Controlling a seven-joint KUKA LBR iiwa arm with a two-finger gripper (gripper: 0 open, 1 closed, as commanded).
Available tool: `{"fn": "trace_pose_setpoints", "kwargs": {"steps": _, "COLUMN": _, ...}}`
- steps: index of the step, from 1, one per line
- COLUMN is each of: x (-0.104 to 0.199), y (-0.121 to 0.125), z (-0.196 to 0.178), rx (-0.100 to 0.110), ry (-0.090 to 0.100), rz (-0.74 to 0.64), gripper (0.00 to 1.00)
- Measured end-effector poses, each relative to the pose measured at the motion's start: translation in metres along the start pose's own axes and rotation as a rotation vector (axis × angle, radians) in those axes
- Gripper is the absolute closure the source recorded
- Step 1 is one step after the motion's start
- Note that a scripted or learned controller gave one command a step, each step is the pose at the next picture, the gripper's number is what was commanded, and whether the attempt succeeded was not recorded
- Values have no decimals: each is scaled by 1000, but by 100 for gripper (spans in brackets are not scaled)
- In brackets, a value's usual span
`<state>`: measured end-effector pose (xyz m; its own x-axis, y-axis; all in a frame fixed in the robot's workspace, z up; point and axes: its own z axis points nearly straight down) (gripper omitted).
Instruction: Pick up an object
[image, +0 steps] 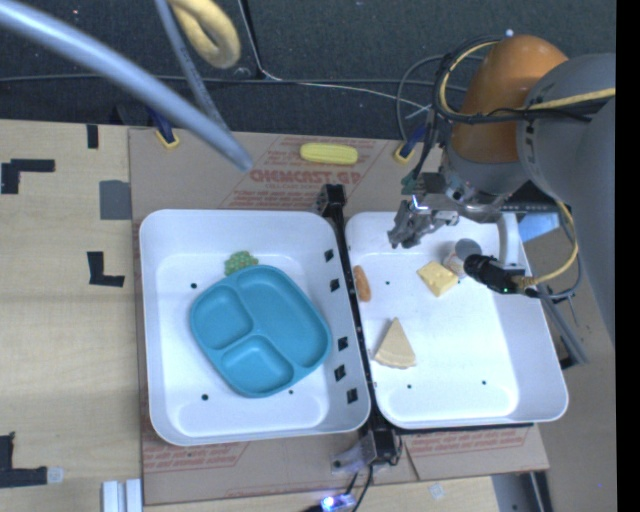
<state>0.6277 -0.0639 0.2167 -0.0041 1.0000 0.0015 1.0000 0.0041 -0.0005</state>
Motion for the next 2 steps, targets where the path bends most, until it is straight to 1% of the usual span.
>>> {"fn": "trace_pose_setpoints", "kwargs": {"steps": 1, "x": 46, "y": -32, "z": 9, "rx": 4, "ry": -1, "rz": 0, "gripper": 100}}
{"fn": "trace_pose_setpoints", "kwargs": {"steps": 2, "x": 81, "y": -62, "z": 12, "rx": 4, "ry": -1, "rz": 0, "gripper": 100}}
